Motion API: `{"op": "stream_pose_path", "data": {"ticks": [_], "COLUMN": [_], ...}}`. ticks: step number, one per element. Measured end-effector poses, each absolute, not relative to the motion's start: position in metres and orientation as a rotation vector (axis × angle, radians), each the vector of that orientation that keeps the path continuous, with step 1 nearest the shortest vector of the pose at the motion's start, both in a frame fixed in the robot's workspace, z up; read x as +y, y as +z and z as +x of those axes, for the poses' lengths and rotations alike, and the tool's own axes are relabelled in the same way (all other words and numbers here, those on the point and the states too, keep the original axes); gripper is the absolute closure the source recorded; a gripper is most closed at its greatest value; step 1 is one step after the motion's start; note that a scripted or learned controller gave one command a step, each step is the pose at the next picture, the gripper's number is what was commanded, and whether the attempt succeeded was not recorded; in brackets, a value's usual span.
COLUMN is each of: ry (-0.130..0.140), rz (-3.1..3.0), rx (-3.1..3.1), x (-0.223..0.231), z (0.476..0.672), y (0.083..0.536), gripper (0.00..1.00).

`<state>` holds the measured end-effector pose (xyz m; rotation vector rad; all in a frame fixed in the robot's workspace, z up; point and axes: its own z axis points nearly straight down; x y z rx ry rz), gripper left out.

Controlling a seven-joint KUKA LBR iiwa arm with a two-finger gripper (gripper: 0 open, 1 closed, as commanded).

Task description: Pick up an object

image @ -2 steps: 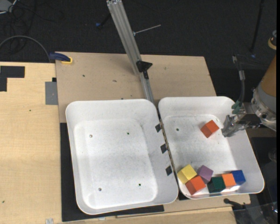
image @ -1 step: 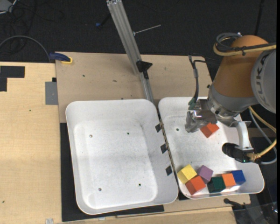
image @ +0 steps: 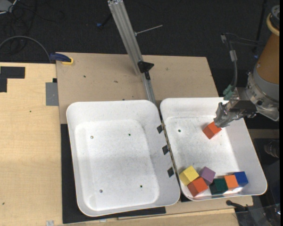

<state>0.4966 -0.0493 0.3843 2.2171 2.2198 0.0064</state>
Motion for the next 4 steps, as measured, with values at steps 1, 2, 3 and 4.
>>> {"op": "stream_pose_path", "data": {"ticks": [1, 2, 3, 4], "ry": [-0.004, -0.004, -0.004, -0.005], "rz": [2.214, 2.213, 2.211, 2.21], "rx": [2.231, 2.234, 2.236, 2.238], "x": [-0.0475, -0.0475, -0.0476, -0.0476], "z": [0.4967, 0.4967, 0.4966, 0.4966], "y": [0.3798, 0.3797, 0.3797, 0.3797], "gripper": [0.0, 0.0, 0.0, 0.0]}}
